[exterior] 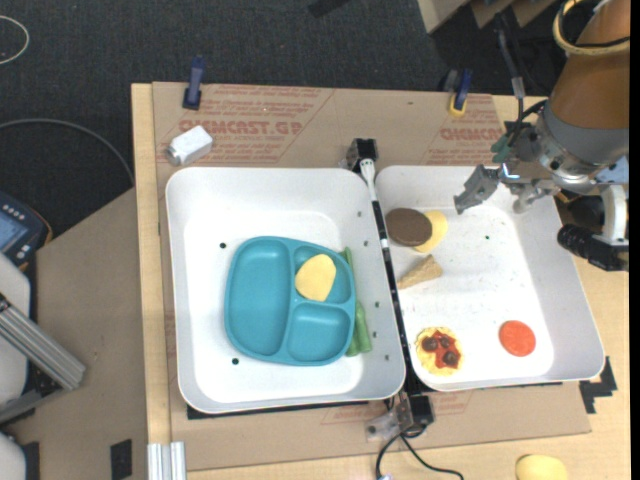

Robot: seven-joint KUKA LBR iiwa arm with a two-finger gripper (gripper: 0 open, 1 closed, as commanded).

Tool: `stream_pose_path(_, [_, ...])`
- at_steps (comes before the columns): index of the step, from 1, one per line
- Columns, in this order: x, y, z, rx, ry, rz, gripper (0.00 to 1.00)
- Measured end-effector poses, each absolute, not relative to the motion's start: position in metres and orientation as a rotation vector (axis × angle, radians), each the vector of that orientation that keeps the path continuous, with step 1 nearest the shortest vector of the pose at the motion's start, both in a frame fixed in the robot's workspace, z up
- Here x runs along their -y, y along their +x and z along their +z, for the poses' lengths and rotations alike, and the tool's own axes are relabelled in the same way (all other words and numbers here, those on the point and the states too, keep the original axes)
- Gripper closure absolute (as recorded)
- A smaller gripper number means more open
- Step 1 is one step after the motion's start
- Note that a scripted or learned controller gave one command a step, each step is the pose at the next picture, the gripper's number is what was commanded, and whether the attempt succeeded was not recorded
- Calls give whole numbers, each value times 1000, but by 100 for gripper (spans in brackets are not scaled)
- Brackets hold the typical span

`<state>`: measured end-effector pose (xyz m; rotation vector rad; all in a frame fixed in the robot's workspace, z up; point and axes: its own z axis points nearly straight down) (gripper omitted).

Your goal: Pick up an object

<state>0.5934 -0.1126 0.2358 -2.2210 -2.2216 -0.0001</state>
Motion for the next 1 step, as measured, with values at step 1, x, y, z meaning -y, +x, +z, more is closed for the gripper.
stream_pose_path(1, [65,568,329,2233,-2220,-11,0])
